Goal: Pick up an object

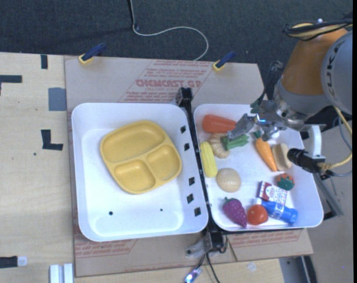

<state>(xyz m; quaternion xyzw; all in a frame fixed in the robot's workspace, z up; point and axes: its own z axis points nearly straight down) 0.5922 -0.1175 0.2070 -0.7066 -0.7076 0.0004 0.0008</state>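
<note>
Because the toy food crowds the right bin, the gripper hangs low over its upper part, just beside the red pepper; whether its jaws are parted or clenched, I cannot tell; a green piece lies beneath; the yellow divided plate sits in the left bin.

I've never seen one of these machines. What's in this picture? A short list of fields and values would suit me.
arm: grey and orange, reaching in from the right
gripper: low over the right bin, at a green toy
left bin: holds a yellow divided plate
right bin contents: toy food, among them a corn cob, carrot, grapes, tomato
holding anything: cannot tell
</note>
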